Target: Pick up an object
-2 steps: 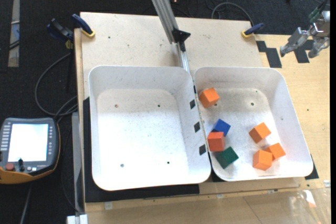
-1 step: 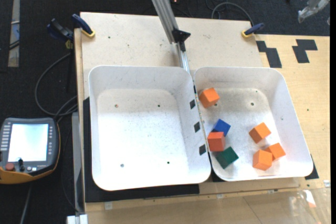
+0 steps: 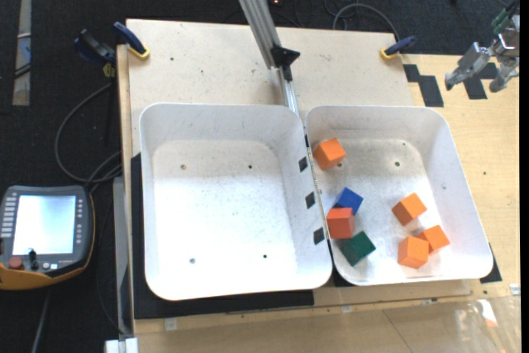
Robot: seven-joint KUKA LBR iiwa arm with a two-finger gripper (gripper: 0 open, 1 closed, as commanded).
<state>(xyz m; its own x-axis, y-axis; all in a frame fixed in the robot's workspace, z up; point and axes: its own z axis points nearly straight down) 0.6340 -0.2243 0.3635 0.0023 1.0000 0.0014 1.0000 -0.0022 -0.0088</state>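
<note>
Pale worktop [image 3: 207,62], two white bins; hand [image 3: 483,66] parked at 2 o'clock, grip state unclear, pre-reach step: next descend over right bin [image 3: 463,169] cubes, e.g. orange cube [image 3: 330,151].

One camera hangs well above the bench [image 3: 248,62] and looks down on it at a slant, from the front edge toward the back. It stands far enough off to take in both white bins whole: the left bin [image 3: 165,178] sits near the middle of the view, and the right bin [image 3: 450,161] lies just beside it. Beyond the bench's back edge dark floor with cables shows; left of the bench a hand-held control panel [image 3: 45,236] lies on the floor.
</note>
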